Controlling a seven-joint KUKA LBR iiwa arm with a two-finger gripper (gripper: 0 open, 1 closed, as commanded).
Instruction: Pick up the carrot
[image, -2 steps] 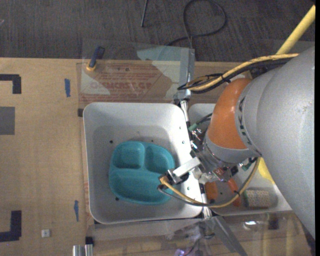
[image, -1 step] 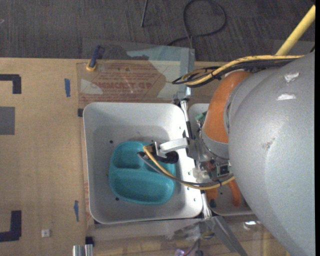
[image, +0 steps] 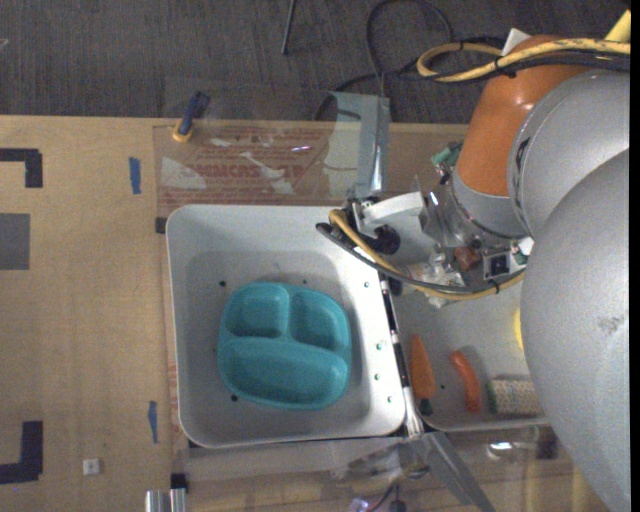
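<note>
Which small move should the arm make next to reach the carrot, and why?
Probably move the gripper toward the view's bottom, to stand above the carrot. The carrot lies in the right bin against its left wall, beside a smaller orange piece, and the gripper sits well away from it.

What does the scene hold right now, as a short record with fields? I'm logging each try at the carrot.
carrot: lies in the right bin by its left wall, apart from the arm, at
beside it: a second orange piece and a pale cylinder
left bin: teal divided plate in the bin
arm: over the right bin's upper part
tool: state cannot be told
</note>
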